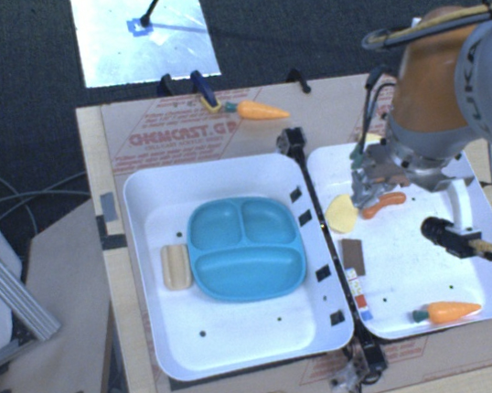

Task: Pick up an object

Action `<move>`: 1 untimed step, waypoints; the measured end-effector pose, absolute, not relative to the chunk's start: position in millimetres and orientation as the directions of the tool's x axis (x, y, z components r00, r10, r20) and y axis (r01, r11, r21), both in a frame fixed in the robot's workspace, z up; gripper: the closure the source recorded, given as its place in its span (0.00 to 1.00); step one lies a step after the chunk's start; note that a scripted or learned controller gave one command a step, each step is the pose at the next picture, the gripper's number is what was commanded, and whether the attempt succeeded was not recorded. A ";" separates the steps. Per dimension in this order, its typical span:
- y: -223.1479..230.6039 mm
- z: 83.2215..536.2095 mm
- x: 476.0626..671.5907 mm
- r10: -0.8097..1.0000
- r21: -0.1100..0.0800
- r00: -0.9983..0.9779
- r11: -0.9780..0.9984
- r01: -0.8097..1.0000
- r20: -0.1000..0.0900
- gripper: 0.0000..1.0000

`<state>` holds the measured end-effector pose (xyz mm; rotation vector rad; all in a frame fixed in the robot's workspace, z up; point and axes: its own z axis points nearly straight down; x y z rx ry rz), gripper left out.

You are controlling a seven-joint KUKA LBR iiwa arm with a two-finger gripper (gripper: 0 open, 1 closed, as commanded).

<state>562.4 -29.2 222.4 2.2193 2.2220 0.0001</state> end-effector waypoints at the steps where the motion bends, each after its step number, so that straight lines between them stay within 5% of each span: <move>1: -13.8 224.7 555.0 1.000 0.000 -0.006 0.006 1.000 0.000 1.00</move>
